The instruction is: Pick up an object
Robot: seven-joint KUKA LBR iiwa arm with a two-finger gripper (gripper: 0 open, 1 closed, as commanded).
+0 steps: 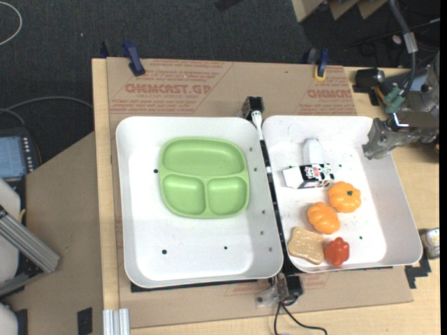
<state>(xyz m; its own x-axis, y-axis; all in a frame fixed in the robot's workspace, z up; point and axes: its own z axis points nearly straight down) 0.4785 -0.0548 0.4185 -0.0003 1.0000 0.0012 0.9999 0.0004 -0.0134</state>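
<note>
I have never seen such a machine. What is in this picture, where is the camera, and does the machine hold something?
One camera looks down at a slant on a bench with two white bins. The left bin holds a green divided plate. The right bin holds toy food: two orange pumpkins, a toast slice, a red pepper, plus a white bottle and a small carton. The robot arm reaches in from the right; its end effector is over the right bin's far edge. Nothing shows between its fingers.

left bin: divided plate | right bin: toy foods
</note>
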